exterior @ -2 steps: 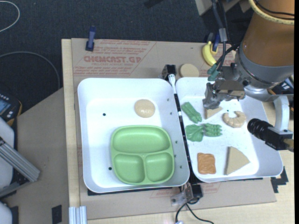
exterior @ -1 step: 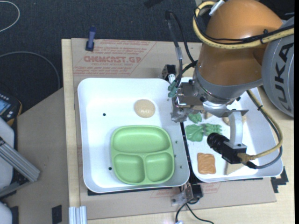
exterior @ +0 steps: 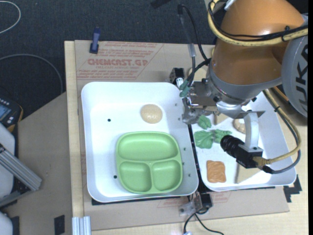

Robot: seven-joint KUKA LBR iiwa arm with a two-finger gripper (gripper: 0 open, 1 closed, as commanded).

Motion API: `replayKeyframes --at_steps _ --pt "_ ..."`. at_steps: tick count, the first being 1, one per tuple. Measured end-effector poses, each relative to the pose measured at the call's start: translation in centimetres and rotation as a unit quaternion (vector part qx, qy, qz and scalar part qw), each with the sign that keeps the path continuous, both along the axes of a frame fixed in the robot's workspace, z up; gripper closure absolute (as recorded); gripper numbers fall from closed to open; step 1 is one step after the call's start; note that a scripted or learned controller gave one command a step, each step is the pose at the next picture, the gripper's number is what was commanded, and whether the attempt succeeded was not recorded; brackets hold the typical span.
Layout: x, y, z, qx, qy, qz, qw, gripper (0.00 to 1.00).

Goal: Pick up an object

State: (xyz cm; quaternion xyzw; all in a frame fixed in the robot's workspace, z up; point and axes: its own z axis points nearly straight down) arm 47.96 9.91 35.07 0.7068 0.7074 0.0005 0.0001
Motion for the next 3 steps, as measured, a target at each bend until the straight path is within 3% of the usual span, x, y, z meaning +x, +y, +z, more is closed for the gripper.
replayKeyframes --at_steps 1,2,3 --pt "0.1 0.0 1.0 0.0 -0.001 0.0 1.0 1.0" --pt "0.0 3.5 10.4 0.0017 -0.006 0.002 1.0 1.0" --pt "-0.1 13.2 11.1 0.0017 -0.002 0.005 1.0 1.0"
